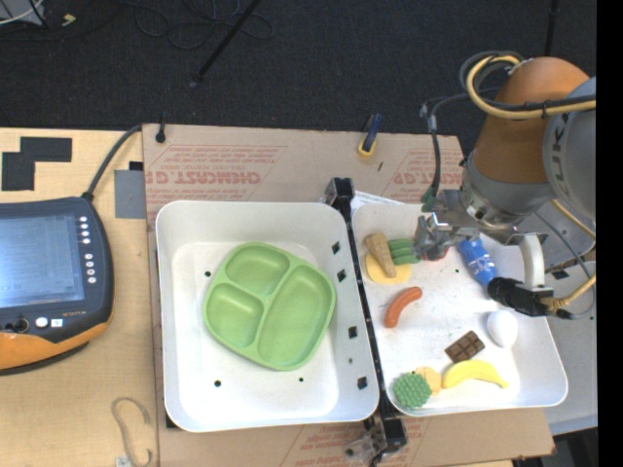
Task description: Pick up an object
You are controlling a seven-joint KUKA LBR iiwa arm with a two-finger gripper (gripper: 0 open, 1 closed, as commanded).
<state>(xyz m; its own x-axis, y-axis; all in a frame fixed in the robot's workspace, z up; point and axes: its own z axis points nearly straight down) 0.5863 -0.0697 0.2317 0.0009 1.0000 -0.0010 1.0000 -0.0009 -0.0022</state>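
- Cardboard sheet (292,168) under the bins bears red print, reversed and unreadable.
- Sausage (402,305) lies diagonal, upper end pointing right.
- Claw (431,239): opening cannot be judged.

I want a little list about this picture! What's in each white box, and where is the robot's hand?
left bin: a green divided plate
right bin: toy food and small things
near the divider: a tan piece beside a green ridged piece
middle: an orange-red sausage
front: a banana, a brown chocolate block, a green bumpy ball
right side: a white egg, a blue bottle
gripper: low over the right bin's far end, beside the green ridged piece
holding something: can't tell
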